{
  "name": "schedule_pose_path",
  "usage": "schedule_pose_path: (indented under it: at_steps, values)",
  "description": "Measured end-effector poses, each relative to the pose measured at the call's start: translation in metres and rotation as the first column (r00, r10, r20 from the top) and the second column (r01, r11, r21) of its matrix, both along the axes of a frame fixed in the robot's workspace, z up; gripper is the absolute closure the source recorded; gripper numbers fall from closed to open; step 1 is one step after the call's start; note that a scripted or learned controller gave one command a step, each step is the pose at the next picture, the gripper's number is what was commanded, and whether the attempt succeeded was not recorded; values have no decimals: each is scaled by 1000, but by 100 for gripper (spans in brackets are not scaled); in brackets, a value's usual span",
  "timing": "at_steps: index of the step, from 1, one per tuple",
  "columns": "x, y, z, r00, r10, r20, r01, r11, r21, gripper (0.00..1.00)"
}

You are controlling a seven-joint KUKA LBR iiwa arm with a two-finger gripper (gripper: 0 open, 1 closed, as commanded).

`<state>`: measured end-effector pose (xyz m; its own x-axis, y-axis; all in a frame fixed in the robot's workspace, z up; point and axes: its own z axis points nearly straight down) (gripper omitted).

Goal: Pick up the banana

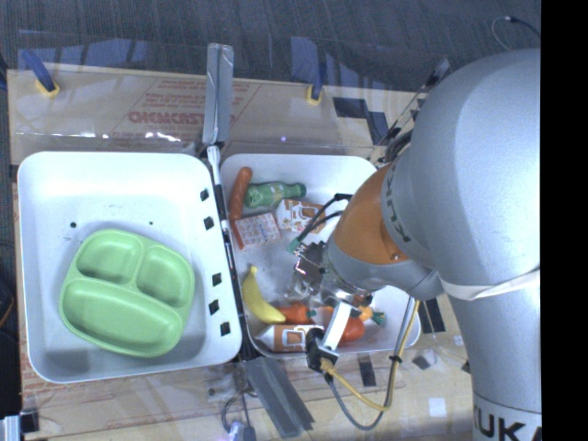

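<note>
The yellow banana (pixel 260 301) lies in the right bin (pixel 276 165) near its front left corner, against the left wall. An orange carrot (pixel 296 315) touches its lower end. My gripper (pixel 310 278) is down inside the right bin, just right of the banana and a little above the carrot. The arm's orange band and grey wrist cover the bin's right half. The banana is not lifted and rests on the bin floor.
The right bin also holds a green bottle (pixel 274 194), a red sausage (pixel 239 189), small printed cartons (pixel 261 229) and an orange-labelled bottle (pixel 289 338) at the front. A green divided plate (pixel 129 288) sits in the left bin (pixel 110 168).
</note>
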<state>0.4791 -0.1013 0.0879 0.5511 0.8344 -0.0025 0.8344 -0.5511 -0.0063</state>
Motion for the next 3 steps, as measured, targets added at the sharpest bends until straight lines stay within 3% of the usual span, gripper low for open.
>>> schedule_pose_path:
  at_steps: [1,2,3]
  values:
    - [-3,8,0,935,-356,-1,356,935,-1,100]
    - [-3,-23,6,959,-285,-3,285,959,0,100]
    - [-3,-22,6,959,-284,-4,284,959,0,0]
